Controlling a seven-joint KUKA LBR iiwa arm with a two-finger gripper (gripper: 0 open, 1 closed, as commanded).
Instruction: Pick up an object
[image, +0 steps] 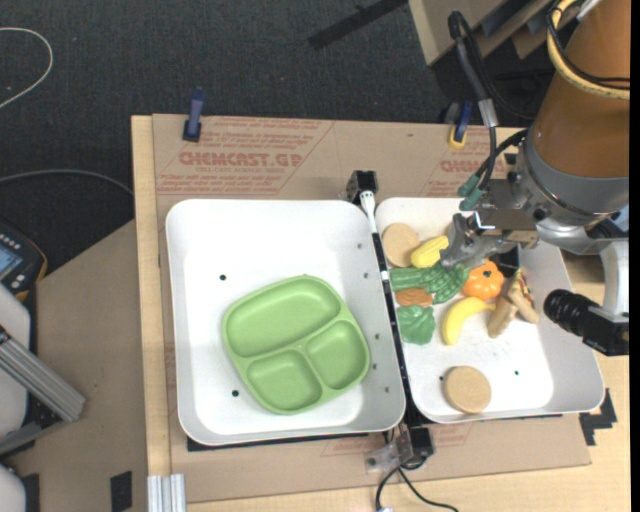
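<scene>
The toys sit heaped in the upper left part of the right bin (575, 385), close against the wall it shares with the left bin (190, 300). In the heap are a small yellow piece (430, 250), a round tan disc (400, 240) behind it, an orange fruit (483, 282), a banana (460, 318), green leafy pieces (418, 322) and a tan-brown stick-like toy (510, 305). They touch or overlap one another, so there is little free space between them. A second tan disc (467, 389) lies apart near the bin's front edge, with bare white floor all round it; the front and right of this bin are the roomiest part.

The gripper (462, 250) hangs over the heap, down among the yellow piece and the green bits. I cannot tell how it stands, and I see nothing clearly caught in it. The arm (585, 120) looms over the bin's far right corner.

In the left bin lies a green divided plate (295, 343), well clear of the walls. Both bins rest on a cardboard sheet (250, 150), clamped at its far edge.
</scene>
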